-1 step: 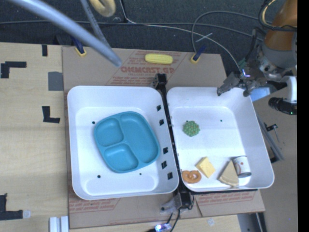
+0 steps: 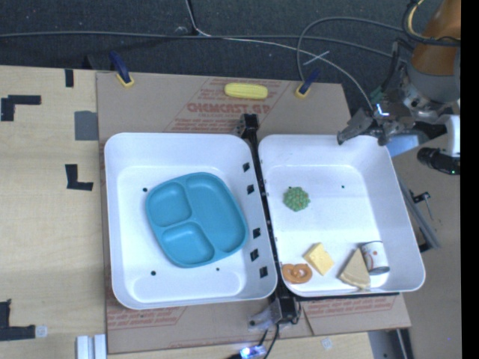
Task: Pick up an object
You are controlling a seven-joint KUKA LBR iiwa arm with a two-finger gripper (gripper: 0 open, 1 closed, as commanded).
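Bench (image 2: 45,223): wooden surface, carrying a brown cardboard sheet (image 2: 194,111) under two shallow white bins sitting side by side.

Left bin (image 2: 120,163): holding one blue divided plate (image 2: 196,219), three compartments, lying flat near the middle.

Right bin (image 2: 389,193): holding five items.
- Green broccoli-like piece (image 2: 296,198), sitting alone in the upper middle, well apart from the rest.
- Pretzel (image 2: 297,274), brown, lying at the near left corner.
- Yellow cheese wedge (image 2: 320,259), lying just beside the pretzel, to its right.
- Tan wedge (image 2: 356,269), lying at the near right, touching or nearly touching the can.
- Small can (image 2: 374,257), white with a red mark, lying on its side just right of the tan wedge.

Cardboard, far edge: a yellow oblong item (image 2: 245,91) lying outside the bins, between two blue-and-yellow clamps (image 2: 120,70).

Arm: reaching in from the right, orange band showing at the top corner.

Tool (image 2: 358,131): hovering over the far right corner of the right bin, above the rim, well apart from all five items. Nothing is showing between its fingers; whether they are spread or pressed together cannot be told.
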